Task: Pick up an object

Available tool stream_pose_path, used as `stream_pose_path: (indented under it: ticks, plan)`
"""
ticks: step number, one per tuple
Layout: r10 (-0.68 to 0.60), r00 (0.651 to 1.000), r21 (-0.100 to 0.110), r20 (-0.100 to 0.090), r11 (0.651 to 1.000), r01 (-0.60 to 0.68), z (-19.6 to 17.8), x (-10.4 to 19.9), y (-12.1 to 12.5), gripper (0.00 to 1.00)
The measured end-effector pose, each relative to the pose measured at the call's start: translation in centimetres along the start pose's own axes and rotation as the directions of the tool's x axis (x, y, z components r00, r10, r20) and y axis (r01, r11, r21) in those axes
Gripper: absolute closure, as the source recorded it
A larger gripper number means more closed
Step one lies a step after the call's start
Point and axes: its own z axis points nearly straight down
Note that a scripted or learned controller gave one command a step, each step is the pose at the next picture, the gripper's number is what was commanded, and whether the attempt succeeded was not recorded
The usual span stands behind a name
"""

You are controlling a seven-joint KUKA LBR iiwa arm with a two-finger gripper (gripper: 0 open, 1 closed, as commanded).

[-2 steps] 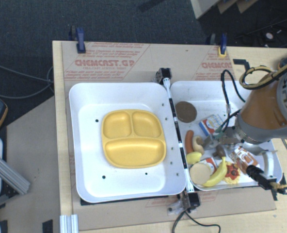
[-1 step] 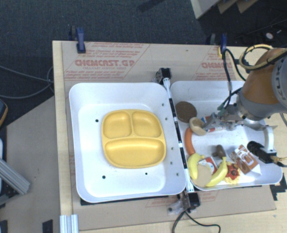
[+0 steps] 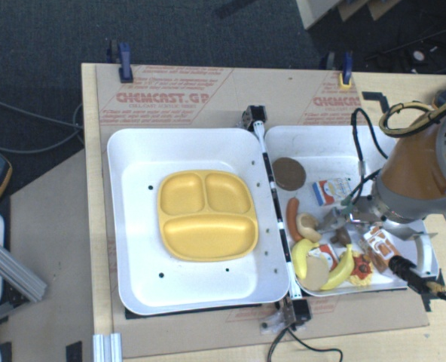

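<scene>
The right bin [image 3: 313,136] holds a heap of toy food. A brown disc [image 3: 288,173] lies near its back left, with a red sausage [image 3: 293,216] just in front of it. Two yellow bananas [image 3: 302,259] [image 3: 338,271] curve along the front. A small white carton [image 3: 325,192] with blue and red print rests mid-bin, and a red and white packet [image 3: 379,243] sits under the arm. My gripper [image 3: 342,225] is low in the middle of this bin, right of a beige lump [image 3: 308,223] and above the bananas. Its tips are dark and blend into the clutter.
The left bin [image 3: 119,202] carries a yellow divided plate [image 3: 207,215]. A metal divider [image 3: 272,202] runs between the bins. Blue clamps [image 3: 123,60] [image 3: 346,70] grip the bench's back edge. A black cable [image 3: 361,138] loops over the right bin's back wall.
</scene>
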Motion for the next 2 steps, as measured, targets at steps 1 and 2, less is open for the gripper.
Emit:
stream_pose_path:
  ticks: [1,2]
  plan:
    - [0.0,1.0,-0.005,0.002,1.0,0.0,-0.99,0.01,0.27,1.0]
    - [0.0,1.0,-0.004,0.001,1.0,0.001,-0.94,0.03,0.25,0.0]
